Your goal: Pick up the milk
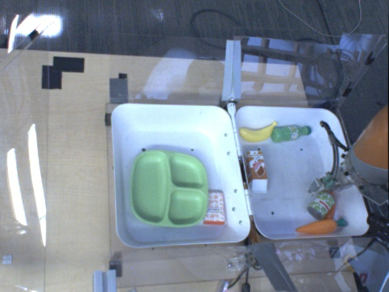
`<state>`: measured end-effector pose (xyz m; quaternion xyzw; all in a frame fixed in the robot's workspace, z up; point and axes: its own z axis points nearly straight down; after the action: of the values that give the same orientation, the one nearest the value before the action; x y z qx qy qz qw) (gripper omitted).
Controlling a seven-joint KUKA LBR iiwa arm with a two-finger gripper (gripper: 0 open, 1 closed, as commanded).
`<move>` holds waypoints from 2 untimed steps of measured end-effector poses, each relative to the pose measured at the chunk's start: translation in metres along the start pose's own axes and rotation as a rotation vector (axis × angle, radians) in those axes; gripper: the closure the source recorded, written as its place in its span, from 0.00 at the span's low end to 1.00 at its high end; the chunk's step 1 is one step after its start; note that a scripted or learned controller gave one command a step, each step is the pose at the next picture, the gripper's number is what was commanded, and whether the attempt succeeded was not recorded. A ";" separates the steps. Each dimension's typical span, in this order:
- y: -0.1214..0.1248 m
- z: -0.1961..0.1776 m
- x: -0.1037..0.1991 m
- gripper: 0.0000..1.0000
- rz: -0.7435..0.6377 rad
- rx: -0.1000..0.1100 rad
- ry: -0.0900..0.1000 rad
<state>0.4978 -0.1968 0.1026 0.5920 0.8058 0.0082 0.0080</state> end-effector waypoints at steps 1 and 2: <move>0.010 -0.038 0.056 1.00 -0.063 0.016 0.001; 0.021 -0.101 0.088 1.00 -0.077 0.014 -0.001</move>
<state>0.4895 -0.1071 0.2040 0.5607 0.8280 0.0021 0.0048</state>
